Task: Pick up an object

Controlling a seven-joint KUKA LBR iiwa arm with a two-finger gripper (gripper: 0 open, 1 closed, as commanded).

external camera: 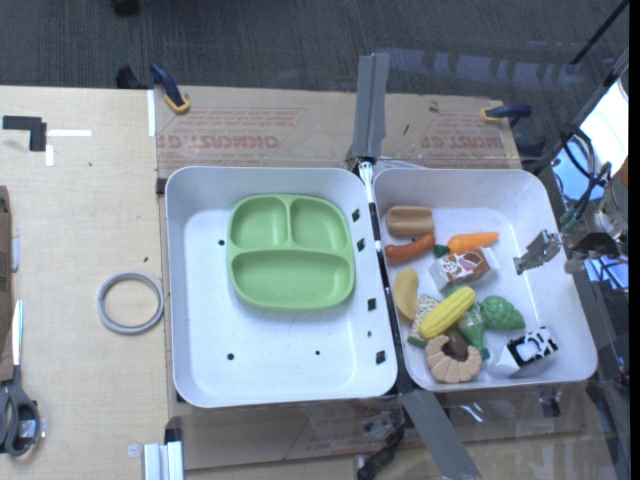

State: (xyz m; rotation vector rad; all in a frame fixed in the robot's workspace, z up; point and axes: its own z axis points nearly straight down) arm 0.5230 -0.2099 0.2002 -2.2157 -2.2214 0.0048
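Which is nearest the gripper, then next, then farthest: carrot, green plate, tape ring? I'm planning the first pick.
From the gripper at the right bin's right side:
1. Carrot, right bin, just left of it.
2. Green plate, left bin.
3. Tape ring, on the bench, far left.

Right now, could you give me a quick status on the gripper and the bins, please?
Gripper at right bin's right edge, holding nothing. Toy food piled in right bin, untouched. Green divided plate in left bin. Nothing blocking.

1. We see a pale green divided plastic plate in the left white bin.
2. The right white bin holds a yellow toy corn cob, an orange toy carrot, and a black-and-white block (cow-patterned).
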